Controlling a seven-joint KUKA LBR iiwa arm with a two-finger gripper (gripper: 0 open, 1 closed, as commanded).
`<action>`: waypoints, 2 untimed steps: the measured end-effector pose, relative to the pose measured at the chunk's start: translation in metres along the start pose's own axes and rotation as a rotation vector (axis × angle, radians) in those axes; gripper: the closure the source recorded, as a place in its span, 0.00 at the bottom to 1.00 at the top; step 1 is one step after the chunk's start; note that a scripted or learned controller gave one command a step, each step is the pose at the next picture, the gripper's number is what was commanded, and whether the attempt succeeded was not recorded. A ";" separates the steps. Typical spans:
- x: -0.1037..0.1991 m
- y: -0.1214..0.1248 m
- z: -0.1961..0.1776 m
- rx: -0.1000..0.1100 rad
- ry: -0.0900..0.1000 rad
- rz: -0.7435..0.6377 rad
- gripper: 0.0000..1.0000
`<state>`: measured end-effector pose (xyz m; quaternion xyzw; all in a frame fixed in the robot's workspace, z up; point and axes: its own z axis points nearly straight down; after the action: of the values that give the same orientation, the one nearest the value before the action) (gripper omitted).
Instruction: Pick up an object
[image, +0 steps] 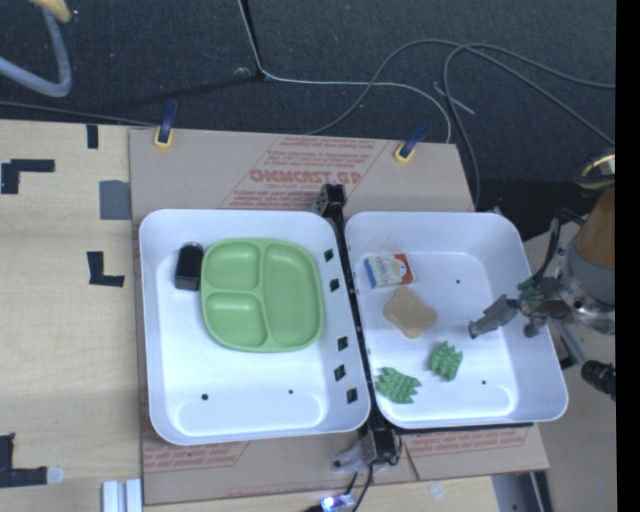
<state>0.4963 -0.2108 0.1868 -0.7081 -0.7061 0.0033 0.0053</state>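
While the pincer (497, 318) hangs, grip unreadable, right bin (500, 240) holds two green pieces (398, 384), one sponge (410, 313), one carton (386, 270).

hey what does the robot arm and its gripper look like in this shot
At the view's right edge, the arm shows an orange-tan section with a pale grey ring below it. The gripper is dark grey metal with slim fingers, joined to a blocky dark mechanism with thin dark cables beside it.

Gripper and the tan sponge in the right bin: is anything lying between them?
No. In the camera view, bare white floor of the right bin separates the gripper from the tan sponge.
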 end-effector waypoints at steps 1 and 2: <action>0.000 0.003 -0.005 -0.010 -0.003 -0.003 0.00; 0.006 0.010 0.044 -0.006 -0.002 -0.004 0.00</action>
<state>0.5057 -0.2050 0.1429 -0.7067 -0.7075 0.0019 0.0023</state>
